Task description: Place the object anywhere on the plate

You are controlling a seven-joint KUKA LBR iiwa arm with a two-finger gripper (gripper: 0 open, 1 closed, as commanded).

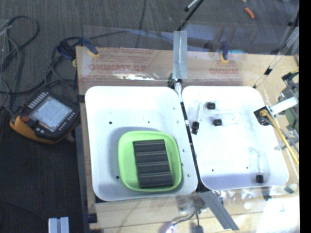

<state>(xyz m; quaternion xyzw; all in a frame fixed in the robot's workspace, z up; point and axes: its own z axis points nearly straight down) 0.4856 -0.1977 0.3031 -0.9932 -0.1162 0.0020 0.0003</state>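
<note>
One dark block lies flat on the green plate in our left bin, so our job looks done. We see no claw to judge, open or shut.

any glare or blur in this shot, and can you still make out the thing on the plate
Camera view: soft overall; both white bins nearly wash out, hiding their surface detail. The green plate casts a faint shadow to its left. The dark ribbed object on it reads clearly; small black pieces in the right bin look blurry.
</note>
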